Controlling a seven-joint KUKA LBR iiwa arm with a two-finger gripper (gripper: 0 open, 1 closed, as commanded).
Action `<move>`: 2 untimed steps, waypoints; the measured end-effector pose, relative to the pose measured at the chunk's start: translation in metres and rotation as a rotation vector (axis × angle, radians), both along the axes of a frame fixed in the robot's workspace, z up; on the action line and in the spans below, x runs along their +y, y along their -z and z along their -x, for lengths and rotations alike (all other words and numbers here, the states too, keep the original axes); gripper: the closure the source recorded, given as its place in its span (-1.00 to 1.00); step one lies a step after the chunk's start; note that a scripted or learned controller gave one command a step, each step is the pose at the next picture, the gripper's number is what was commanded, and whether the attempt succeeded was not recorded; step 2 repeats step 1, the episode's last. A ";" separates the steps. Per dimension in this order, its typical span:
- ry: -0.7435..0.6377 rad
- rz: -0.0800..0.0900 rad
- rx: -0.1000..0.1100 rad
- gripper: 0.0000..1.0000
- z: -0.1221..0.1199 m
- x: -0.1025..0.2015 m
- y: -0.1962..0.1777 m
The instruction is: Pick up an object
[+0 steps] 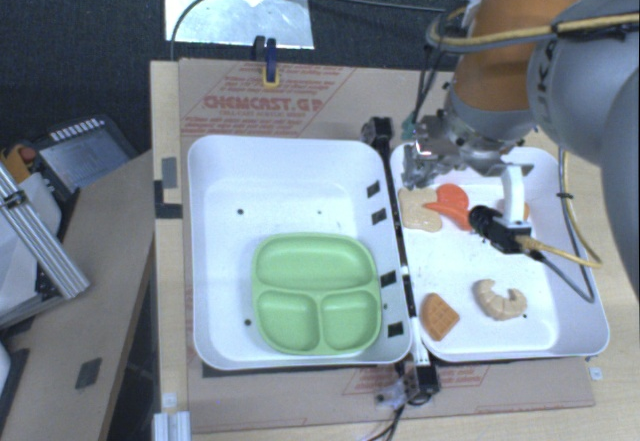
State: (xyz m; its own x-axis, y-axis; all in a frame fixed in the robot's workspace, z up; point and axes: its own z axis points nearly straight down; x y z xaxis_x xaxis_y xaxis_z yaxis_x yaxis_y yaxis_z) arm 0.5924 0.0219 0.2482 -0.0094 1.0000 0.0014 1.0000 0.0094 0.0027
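**Tool low over the right bin's far corner**

At lower centre, an orange cracker and a tan curl lie near the front of the right bin. A green plate sits in the left bin. Farther back, a pale piece touches a red piece. The tool hangs just above the pale piece; I cannot tell whether it is released or clenched.
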 end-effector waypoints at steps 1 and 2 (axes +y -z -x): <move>0.001 0.000 0.001 1.00 -0.004 0.045 0.011; 0.001 0.000 0.001 1.00 -0.004 0.045 0.011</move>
